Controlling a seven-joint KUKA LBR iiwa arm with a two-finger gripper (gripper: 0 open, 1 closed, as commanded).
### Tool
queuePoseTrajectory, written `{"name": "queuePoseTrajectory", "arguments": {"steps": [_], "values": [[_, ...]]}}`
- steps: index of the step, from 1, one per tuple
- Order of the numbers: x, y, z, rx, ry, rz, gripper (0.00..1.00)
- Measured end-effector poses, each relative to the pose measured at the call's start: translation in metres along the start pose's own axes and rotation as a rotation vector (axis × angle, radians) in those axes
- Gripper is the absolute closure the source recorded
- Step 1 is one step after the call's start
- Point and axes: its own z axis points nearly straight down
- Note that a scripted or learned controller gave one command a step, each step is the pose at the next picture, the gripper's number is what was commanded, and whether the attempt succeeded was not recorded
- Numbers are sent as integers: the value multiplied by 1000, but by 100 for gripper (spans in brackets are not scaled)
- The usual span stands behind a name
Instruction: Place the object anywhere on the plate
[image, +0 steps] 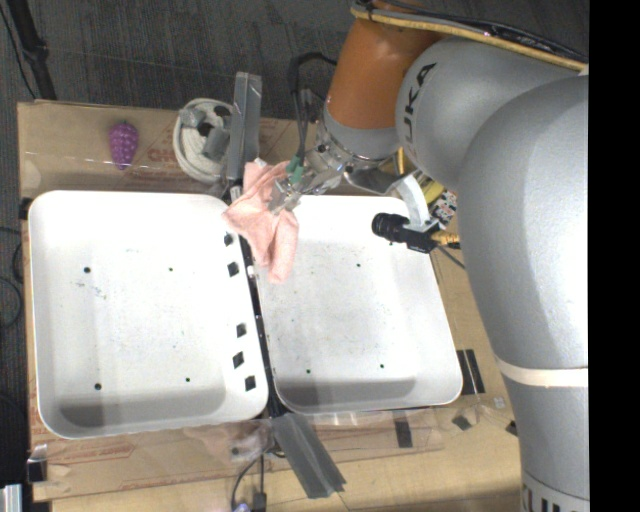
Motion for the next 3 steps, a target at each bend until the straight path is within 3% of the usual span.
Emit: {"name": "queuePoseTrajectory", "arguments": {"steps": [2,3], "values": [[87,30,-9,0,-1,-806,100],[135,41,-2,1,-1,-1136,100]]}}
